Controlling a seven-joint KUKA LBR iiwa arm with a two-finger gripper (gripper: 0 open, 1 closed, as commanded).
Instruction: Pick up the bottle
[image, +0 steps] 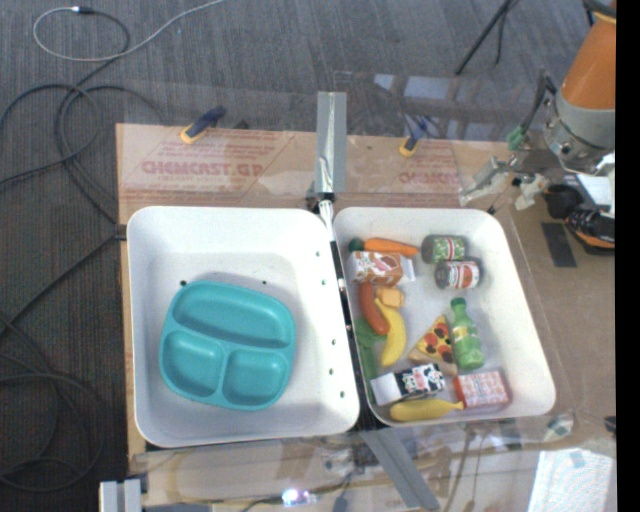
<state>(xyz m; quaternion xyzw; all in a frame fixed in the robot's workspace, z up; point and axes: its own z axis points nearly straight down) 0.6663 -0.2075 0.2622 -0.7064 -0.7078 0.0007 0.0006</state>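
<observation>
The bottle (465, 336) is small and green, lying in the right bin (530, 330) right of centre, its cap pointing to the far side. A pizza slice (433, 342) touches its left side and a red box (482, 390) lies just below it. My gripper (500, 188) hangs beyond the right bin's far right corner, above the bench and well clear of the bottle. Its fingers stand open with nothing between them.
The right bin also holds two cans (450, 260), a carrot (390, 246), a juice carton (378, 267), a hot dog (372, 308), two bananas (393, 337), and a milk carton (410, 383). A teal divided tray (228, 343) lies in the left bin (150, 250).
</observation>
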